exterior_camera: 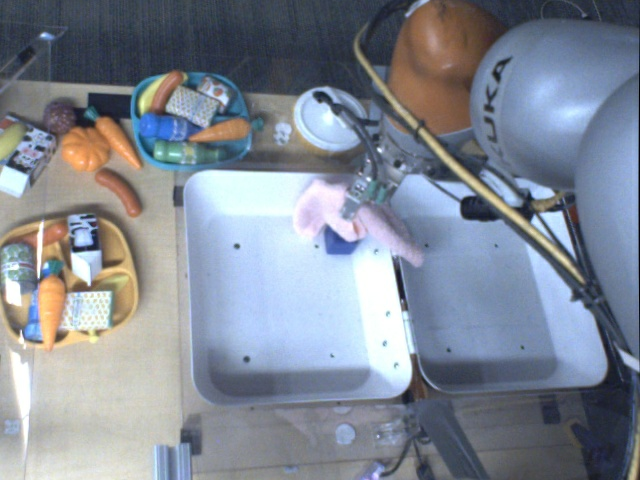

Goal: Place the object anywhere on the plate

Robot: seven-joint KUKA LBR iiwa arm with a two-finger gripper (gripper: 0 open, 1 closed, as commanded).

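Grey and rounded, the KUKA arm (560,98) fills the upper right, its fingers (357,203) pinching the limp pink cloth (345,220), which drapes over the left bin's (280,308) far right rim and a small blue block (340,244). Soft fabric could slip free or drag the block along, I judge, and no plate is evident in either smooth white bin

The one word I can read is "KUKA", in dark letters on my own grey arm (560,98).
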